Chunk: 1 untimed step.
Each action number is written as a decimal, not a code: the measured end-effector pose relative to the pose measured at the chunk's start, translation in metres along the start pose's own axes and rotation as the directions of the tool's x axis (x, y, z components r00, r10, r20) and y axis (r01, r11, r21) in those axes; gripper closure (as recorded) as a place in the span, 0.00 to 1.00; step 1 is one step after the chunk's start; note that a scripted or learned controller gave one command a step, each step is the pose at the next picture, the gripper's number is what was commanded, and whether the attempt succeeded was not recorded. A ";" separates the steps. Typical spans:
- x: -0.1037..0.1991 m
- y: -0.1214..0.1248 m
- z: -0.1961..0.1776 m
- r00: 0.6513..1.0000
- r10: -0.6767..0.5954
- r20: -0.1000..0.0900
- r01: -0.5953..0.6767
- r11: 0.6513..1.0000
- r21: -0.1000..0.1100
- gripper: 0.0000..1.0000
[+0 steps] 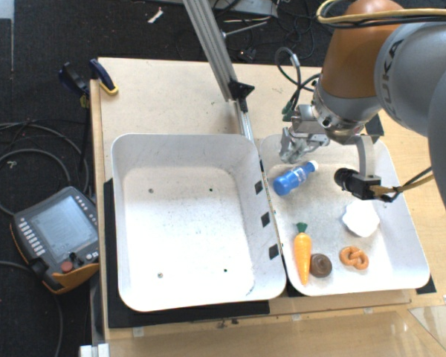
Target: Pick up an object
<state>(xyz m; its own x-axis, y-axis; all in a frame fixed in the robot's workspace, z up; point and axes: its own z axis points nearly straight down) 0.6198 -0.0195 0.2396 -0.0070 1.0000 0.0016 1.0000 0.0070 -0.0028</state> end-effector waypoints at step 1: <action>0.050 -0.021 -0.009 1.000 -0.001 -0.001 0.001 1.000 -0.001 1.00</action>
<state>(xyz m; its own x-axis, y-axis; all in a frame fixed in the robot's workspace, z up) 0.5982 0.0303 0.2486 -0.0082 1.0000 0.0024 1.0000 0.0082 -0.0017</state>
